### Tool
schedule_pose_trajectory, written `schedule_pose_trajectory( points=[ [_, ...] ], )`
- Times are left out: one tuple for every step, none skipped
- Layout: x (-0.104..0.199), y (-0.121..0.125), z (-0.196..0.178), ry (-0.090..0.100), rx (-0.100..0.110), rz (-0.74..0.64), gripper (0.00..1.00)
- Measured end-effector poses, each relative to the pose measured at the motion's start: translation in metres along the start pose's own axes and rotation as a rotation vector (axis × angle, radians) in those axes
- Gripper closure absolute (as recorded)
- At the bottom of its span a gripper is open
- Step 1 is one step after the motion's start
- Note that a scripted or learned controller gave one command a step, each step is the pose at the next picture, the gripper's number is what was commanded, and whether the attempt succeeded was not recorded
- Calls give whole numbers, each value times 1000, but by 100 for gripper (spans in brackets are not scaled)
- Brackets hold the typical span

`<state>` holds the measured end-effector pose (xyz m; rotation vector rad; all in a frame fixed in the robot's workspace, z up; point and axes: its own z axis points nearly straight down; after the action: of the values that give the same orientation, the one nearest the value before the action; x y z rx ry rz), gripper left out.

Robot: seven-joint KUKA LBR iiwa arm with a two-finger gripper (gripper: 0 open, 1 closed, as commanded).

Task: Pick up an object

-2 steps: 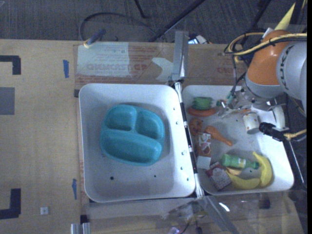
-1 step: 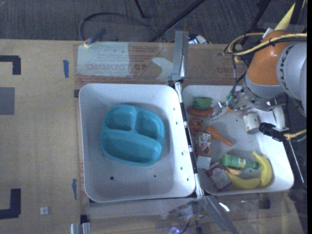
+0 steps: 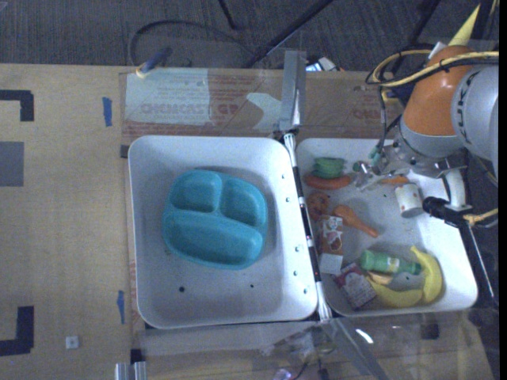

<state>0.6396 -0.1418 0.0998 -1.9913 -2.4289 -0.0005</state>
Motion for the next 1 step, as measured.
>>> schedule_pose_trajectory(
  points=[
    [2,-1,1,4,5,-1,0]
  ],
)
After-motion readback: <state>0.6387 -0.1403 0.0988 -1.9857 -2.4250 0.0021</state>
